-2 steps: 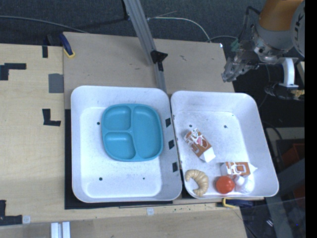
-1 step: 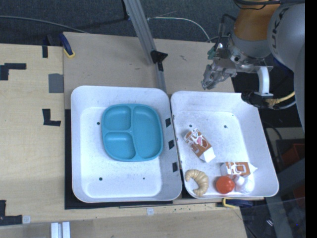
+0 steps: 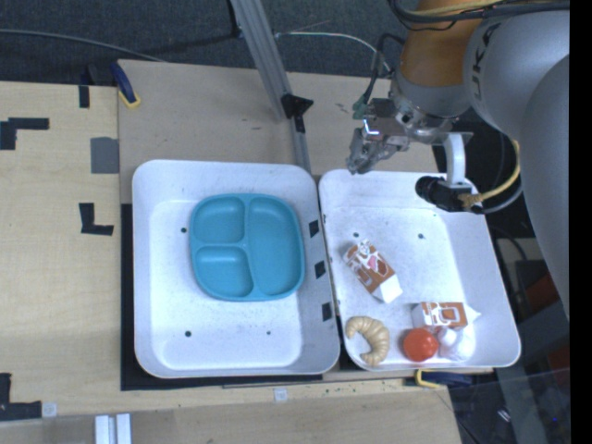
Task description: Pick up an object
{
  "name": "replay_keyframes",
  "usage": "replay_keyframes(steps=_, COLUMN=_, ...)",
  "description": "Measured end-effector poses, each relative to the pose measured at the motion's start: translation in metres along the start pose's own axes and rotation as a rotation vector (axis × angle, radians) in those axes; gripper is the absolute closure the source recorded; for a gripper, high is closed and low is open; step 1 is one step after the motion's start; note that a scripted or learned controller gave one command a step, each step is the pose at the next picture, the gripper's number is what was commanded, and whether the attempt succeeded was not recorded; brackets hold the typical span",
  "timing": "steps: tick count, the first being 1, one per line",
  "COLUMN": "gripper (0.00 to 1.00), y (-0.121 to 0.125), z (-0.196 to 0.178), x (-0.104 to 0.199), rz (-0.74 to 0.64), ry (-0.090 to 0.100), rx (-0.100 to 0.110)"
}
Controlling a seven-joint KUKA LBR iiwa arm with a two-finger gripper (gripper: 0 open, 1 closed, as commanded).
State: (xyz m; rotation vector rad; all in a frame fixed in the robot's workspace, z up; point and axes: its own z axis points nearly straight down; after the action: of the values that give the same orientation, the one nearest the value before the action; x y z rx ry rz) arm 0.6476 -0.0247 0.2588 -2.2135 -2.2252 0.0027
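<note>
My gripper (image 3: 363, 159) hangs over the far left corner of the right bin (image 3: 481, 248), high above its floor, with nothing visibly held. In that bin lie a small brown and white carton (image 3: 373, 271) near the middle, a croissant (image 3: 371, 338) at the near left, a red tomato (image 3: 420, 344) beside it, and a second orange and white carton (image 3: 446, 315) at the near right. All of these sit well in front of the gripper.
The left bin (image 3: 157, 276) holds a blue divided plate (image 3: 248, 247). A slanted metal pole (image 3: 264, 49) rises behind the bins, close to the left of the gripper. Pale bench top with black tape marks lies to the left.
</note>
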Motion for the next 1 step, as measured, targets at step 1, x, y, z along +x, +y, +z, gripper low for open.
replay_keyframes(steps=1, gripper=1.00, y=-0.0158, z=0.0006, x=0.0518, rz=-0.001, ry=0.001, rx=0.000)
